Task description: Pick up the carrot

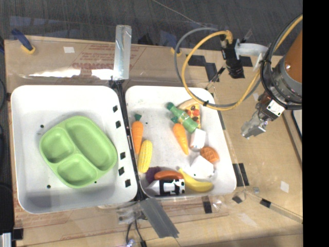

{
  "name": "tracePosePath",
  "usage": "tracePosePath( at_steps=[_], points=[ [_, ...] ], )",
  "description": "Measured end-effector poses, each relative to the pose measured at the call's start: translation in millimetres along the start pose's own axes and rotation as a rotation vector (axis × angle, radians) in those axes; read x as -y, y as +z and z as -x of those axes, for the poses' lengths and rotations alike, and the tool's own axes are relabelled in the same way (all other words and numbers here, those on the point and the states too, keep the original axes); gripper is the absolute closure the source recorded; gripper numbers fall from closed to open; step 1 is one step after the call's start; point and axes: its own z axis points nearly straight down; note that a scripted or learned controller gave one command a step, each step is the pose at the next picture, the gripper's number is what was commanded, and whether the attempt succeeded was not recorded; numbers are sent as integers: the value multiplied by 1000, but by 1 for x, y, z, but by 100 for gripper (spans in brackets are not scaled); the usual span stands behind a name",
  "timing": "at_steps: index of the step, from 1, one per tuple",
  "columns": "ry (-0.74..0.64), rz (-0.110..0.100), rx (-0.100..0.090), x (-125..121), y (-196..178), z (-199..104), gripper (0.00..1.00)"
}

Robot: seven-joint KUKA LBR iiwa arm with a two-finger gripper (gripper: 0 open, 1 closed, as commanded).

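Approach is the step in hand: gripper [255, 127] hangs outside the right bin [224, 133] at three o'clock, its finger state impossible to tell, so next it must travel toward nine o'clock and descend over the carrot [180, 138] mid-bin.

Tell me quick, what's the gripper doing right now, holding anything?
Gripper: holding nothing, hanging over the bench right of the right bin; both carrots lie in that bin.
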Motion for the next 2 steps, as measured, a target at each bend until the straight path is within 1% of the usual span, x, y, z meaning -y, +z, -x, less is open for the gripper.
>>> tracePosePath(
  at_steps=[1,2],
  points=[
    [-296,-2,8,-10,91,1,100],
    [-302,-8,1,-6,78,1,100]
  ],
)
